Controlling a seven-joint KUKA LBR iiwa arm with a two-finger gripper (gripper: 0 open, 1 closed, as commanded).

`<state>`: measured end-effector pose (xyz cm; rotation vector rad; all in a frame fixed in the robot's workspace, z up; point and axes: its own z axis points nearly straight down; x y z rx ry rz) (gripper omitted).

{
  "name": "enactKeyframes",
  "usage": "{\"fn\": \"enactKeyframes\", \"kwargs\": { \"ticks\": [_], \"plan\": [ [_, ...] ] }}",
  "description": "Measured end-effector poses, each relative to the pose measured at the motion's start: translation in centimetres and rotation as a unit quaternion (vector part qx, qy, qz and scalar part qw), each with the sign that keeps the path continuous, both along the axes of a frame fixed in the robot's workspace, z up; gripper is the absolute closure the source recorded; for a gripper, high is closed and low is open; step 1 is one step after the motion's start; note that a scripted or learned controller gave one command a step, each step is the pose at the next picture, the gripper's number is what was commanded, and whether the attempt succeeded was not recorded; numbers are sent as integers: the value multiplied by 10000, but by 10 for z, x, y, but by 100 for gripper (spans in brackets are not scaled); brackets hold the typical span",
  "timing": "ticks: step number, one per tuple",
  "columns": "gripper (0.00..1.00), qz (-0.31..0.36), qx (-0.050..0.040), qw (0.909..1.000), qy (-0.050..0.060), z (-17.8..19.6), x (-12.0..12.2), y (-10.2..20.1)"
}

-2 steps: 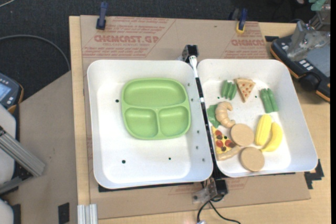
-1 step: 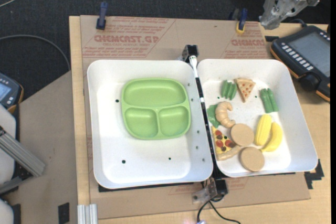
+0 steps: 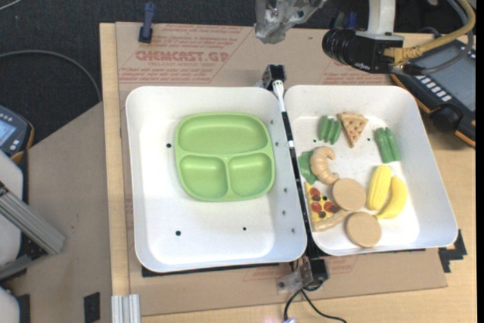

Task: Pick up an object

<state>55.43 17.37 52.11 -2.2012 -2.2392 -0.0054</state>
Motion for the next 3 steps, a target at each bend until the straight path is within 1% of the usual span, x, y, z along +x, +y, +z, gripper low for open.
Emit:
{"fn": "enactKeyframes", "kwargs": {
  "ticks": [1, 2, 3],
  "plan": [
    [100, -41, -10, 10000, 17, 16, -79, 31],
    [100, -111, -28, 9999, 26, -13, -75, -34],
    [100, -142, -27, 9999, -29, 16, -49, -122]
  ]
}}
